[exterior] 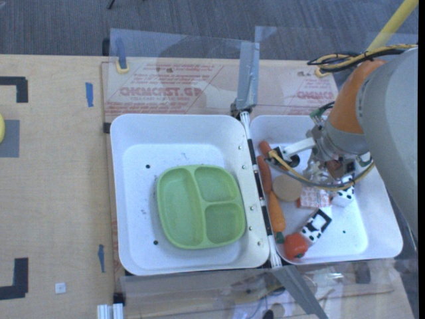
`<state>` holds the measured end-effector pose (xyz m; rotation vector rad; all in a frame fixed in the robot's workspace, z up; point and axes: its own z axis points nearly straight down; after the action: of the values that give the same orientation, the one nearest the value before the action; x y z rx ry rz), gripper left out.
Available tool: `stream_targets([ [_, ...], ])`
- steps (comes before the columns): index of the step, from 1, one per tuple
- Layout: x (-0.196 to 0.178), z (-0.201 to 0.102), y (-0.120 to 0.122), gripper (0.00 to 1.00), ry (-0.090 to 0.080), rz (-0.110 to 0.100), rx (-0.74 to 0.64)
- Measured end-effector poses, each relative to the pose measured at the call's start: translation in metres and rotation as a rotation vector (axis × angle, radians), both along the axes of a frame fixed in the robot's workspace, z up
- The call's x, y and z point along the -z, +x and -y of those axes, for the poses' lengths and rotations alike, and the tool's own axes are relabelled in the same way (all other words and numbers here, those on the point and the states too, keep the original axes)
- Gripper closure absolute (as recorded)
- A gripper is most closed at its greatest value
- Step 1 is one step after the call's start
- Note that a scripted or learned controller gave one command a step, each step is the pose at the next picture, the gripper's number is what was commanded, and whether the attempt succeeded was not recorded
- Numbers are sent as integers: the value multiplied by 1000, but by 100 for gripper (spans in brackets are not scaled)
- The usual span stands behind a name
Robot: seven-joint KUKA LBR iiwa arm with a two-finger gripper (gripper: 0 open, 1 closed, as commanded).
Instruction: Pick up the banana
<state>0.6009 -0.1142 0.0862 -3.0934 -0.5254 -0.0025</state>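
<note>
The gripper [327, 173] is hanging low in the right bin [378, 241], among cables; I cannot tell how it is set. No banana can be made out clearly beside it. Carrots [272, 205] are lying to its left, a green plate [199, 206] is sitting in the left bin [133, 145].

The arm [398, 111] is a thick, smooth, rounded body in pale grey, its broad upper segment a plain matte shell with no visible markings. Above the wrist runs a bright orange band [352, 98], curved like a collar round the casing. Below it sits a darker grey, ring-shaped wrist section [339, 141] with metallic edges. Black and yellow cables [345, 58] loop across the top of the orange band, and thin wires trail around the wrist hardware, whose small parts are too cluttered to tell apart.
</note>
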Motion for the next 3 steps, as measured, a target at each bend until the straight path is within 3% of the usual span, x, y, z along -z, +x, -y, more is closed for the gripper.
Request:
stream_targets([
  [1,1,6,59,100,-4,-2,77],
  [2,1,65,23,100,-1,-5,131],
  [3,0,87,56,100,37,-39,114],
])
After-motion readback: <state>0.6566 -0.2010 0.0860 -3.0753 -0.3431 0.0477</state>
